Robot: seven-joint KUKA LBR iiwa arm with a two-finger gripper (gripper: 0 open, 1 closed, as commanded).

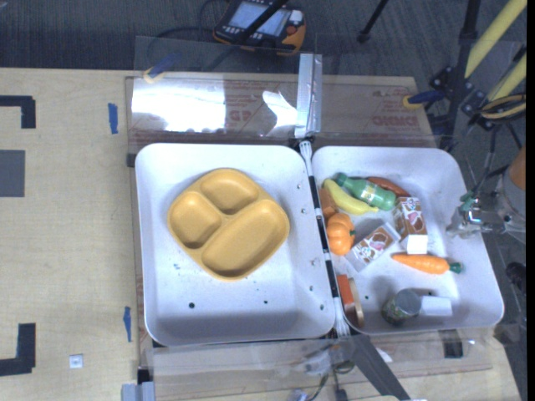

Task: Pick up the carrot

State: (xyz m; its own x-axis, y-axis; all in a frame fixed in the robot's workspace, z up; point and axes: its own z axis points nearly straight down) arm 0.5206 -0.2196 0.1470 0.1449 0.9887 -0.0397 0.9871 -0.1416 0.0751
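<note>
Metallic gripper (471, 217) hovers at right bin's (481, 303) edge, above carrot (422, 264).

Small silvery metal hand (473, 217) at the right edge, shiny and angular with dark joints, thin pale cables trailing off it, a blurred patch of the orange band just above, details too small to read

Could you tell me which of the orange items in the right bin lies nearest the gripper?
The carrot, long with a green tip, lies closest to the gripper; the round orange pumpkin sits across the bin.
</note>
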